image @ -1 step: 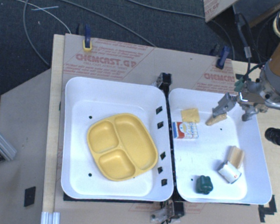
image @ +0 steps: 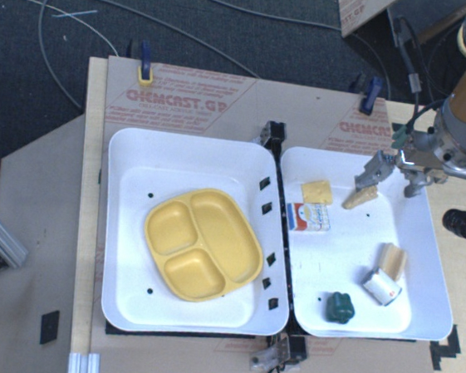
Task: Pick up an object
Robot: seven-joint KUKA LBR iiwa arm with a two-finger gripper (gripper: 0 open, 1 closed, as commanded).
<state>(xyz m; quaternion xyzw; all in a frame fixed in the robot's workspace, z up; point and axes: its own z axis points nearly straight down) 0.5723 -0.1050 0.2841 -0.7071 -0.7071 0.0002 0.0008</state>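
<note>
My gripper (image: 368, 185) hangs over the back of the right bin (image: 432, 271), reaching in from the right. Its grey fingers (image: 377, 169) are shut on a small tan wedge (image: 359, 199) that sticks out to the lower left of the tips. In the same bin lie a yellow flat piece (image: 317, 191), a red, white and blue packet (image: 309, 218) just in front of it, a tan and white roll (image: 385, 274) towards the right, and a dark green lump (image: 339, 307) near the front edge.
The left bin (image: 121, 211) holds a yellow three-compartment plate (image: 203, 243). A black divider with clips (image: 274, 228) runs between the bins. Blue clamps (image: 146, 63) (image: 370, 94) sit on the cardboard backboard. Cables hang at the upper right.
</note>
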